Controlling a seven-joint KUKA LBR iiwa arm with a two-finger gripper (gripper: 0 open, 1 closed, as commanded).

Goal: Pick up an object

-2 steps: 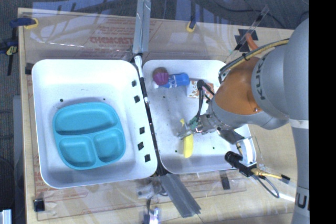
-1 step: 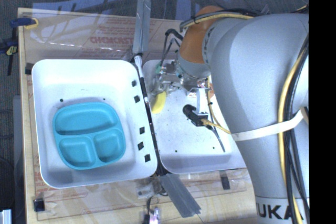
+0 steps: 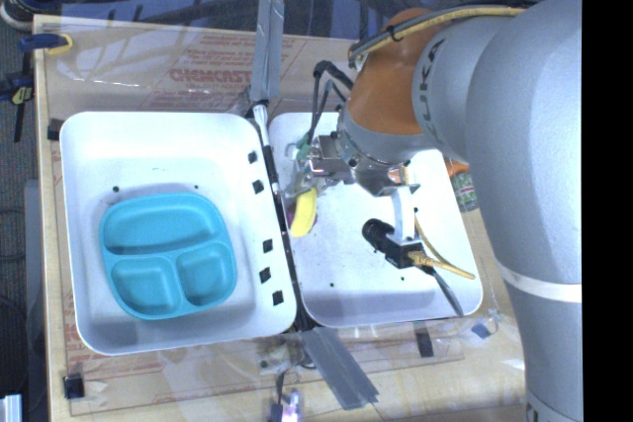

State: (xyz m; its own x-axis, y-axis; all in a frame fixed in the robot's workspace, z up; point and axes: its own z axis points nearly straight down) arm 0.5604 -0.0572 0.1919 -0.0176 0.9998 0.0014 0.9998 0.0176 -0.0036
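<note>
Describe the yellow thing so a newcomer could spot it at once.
Find the right white bin. Against its left wall lies a slim yellow object. Its neighbour in the left bin is a broad blue divided tray; this one is narrow and yellow.

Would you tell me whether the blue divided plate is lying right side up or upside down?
Right side up: the blue divided plate lies flat in the left bin, three hollows facing up.
</note>
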